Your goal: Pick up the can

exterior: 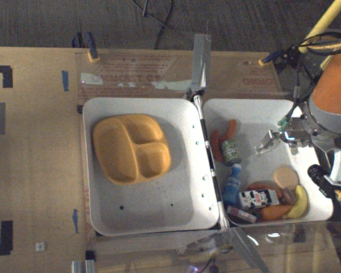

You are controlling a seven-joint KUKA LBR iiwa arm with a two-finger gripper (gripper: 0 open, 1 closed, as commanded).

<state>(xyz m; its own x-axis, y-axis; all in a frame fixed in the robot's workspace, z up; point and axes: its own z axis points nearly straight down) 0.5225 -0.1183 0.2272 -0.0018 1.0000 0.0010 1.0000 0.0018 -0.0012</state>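
Observation:
The can (230, 151) is small and green with a pale label, and it lies in the left half of the right bin (315, 213). A red sausage (216, 145) lies against its left side and an orange carrot (231, 128) just above it. My gripper (267, 141) hangs over the middle of the right bin, a short way right of the can and apart from it. Nothing shows in the gripper. The grey arm with its orange band (332, 90) comes in from the right edge.
The left bin (102, 215) holds a yellow divided plate (132, 148). Below the can lie a blue bottle (232, 185), a small printed box (258, 198), a tan round disc (286, 177), a banana (299, 202) and another carrot (275, 211). Cables hang at the upper right.

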